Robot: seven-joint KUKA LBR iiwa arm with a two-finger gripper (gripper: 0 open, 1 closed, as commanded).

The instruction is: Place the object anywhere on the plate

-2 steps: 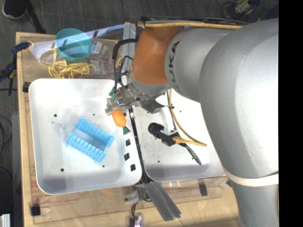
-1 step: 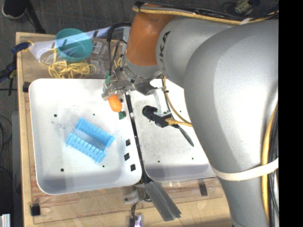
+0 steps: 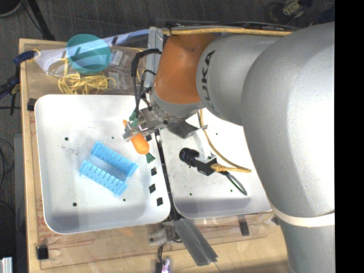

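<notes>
A small orange carrot-like object (image 3: pixel 140 144) with a bit of green at its top hangs at the tip of my gripper (image 3: pixel 136 134), whose fingers are shut on it. It sits over the right edge of the left bin (image 3: pixel 51 169), close to the divide between the two bins. A blue ridged plate (image 3: pixel 108 168) lies flat on the floor of the left bin, down and to the left of the gripper and apart from it. The large grey and orange arm hides most of the right bin (image 3: pixel 227 205).
Behind the left bin on the wooden bench lie a teal cup (image 3: pixel 88 53), a tangle of yellow cord (image 3: pixel 79 84) and a clear plastic bag (image 3: pixel 122 56). Bare white floor surrounds the blue plate on all sides.
</notes>
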